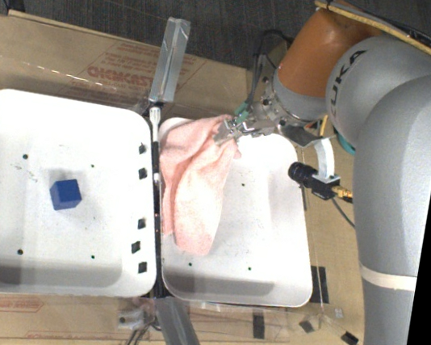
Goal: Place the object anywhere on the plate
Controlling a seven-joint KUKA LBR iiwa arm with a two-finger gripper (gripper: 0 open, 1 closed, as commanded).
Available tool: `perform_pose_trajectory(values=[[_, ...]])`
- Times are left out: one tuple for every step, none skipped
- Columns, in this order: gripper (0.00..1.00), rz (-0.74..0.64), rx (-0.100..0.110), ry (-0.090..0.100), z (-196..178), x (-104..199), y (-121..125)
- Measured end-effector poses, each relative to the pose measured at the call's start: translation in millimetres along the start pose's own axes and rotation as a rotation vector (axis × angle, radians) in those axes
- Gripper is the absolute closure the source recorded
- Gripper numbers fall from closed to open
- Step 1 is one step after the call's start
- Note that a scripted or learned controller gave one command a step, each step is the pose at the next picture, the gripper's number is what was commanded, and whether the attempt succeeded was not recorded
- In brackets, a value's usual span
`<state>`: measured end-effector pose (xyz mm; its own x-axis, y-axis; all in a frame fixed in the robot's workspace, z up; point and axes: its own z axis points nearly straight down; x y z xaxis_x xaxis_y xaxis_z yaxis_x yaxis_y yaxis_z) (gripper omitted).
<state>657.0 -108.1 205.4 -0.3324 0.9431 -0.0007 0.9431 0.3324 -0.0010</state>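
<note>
Gripper (235, 127) being held at far edge of right white bin (285, 245), fingers pinching top corner of soft pink cloth (197, 185). Cloth being draped below gripper, long axis running far-to-near along bin's left side. No plate being seen; small blue cube (65, 193) lying in left bin.

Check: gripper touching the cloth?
Touching. The camera view shows the gripper pinching the pink cloth's top edge, which hangs from its fingers.

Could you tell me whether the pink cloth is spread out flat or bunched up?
Bunched up. The pink cloth hangs in folds from the gripper, gathered at its top corner and draping into the right bin.
</note>
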Motion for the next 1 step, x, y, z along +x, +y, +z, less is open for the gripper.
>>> perform_pose_trajectory(values=[[1.00, -0.004, 0.000, 0.000, -26.8, 0.4, 0.7]])
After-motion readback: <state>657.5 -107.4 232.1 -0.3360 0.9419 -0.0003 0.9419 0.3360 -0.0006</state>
